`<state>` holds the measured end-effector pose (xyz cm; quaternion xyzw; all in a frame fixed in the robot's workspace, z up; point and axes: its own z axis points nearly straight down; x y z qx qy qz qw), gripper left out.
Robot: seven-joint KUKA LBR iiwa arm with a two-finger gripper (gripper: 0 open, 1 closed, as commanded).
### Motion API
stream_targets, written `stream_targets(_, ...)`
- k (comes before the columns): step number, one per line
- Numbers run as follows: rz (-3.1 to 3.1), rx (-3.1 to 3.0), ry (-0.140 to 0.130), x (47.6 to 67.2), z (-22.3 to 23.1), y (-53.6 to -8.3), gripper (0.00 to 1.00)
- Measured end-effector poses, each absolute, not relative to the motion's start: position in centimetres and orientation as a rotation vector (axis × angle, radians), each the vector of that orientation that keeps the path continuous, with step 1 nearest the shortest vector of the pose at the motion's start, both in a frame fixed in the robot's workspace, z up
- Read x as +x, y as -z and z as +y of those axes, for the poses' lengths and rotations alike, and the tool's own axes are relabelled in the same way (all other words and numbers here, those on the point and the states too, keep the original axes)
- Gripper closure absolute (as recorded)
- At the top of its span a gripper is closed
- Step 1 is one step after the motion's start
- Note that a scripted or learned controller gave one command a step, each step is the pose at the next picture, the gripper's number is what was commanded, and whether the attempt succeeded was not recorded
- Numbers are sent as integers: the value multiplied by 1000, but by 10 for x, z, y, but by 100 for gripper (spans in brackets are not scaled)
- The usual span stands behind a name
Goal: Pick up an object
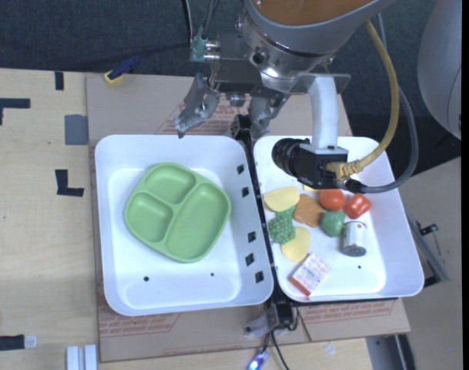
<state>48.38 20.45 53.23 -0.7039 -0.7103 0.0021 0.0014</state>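
**Worktop with two bins, hand open above the far rims**

On the pale wooden worktop [34, 230] we see two shallow white bins side by side on brown cardboard [134, 102]. The hand [213, 129] hangs over the far rims near where the bins meet. Its two fingers are spread apart with nothing between them.

Below it, in the left bin [111, 284], a green sectioned plastic plate [176, 210] lies flat on its own.

In the right bin [396, 276] we find the loose things clustered together, all apart from the hand. A yellow rounded toy piece [281, 200] sits by the divide, with an orange flat piece [307, 211] just beside it. Next come a red tomato-like toy [333, 199] and a red pepper-like toy [359, 205]. Closer to us are a green knobbly toy [281, 227], a green round toy [332, 223], a second yellow piece [296, 245] and a small silver can [353, 237]. A red-and-white packet [309, 273] lies nearest the front rim.

Far back on the left, a small blue-and-yellow object [122, 68] rests at the worktop's edge.
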Motion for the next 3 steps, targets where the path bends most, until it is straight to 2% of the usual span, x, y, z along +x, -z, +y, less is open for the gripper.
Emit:
stream_targets(1,-2225,-2216,-6,484,225,-533,0)
stream_targets(2,-2223,-2217,-14,484,234,-501,0)
stream_targets(3,-2224,-2218,-2,485,234,-535,0)
